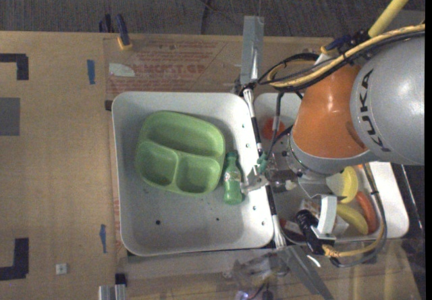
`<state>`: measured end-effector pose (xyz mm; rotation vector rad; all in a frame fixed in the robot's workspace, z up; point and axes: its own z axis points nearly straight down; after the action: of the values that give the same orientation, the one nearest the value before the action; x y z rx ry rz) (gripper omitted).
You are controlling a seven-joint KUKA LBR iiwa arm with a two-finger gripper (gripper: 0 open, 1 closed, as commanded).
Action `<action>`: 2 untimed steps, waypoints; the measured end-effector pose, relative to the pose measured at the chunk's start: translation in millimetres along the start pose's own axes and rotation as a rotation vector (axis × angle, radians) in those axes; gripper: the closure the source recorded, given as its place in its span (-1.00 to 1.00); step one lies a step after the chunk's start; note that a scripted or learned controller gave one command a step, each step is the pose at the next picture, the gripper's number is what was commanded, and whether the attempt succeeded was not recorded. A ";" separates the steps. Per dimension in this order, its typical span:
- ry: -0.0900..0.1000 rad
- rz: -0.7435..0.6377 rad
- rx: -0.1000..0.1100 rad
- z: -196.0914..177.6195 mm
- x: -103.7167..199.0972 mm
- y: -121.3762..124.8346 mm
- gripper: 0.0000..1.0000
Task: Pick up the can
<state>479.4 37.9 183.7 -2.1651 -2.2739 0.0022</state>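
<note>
Jaws over left bin's (pixel 128 157) right wall — just beside green bottle (pixel 233 182).

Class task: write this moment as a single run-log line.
arm: over right bin | claw: at divider beside green bottle | green tray: left bin | can: unidentified
</note>
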 end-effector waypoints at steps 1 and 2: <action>-0.001 0.147 -0.003 -0.5 -99.0 56.1 -1.00; 0.000 0.102 0.001 0.1 -67.1 -3.2 -1.00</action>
<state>479.5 -29.2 183.6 -2.2779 -2.1599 0.0028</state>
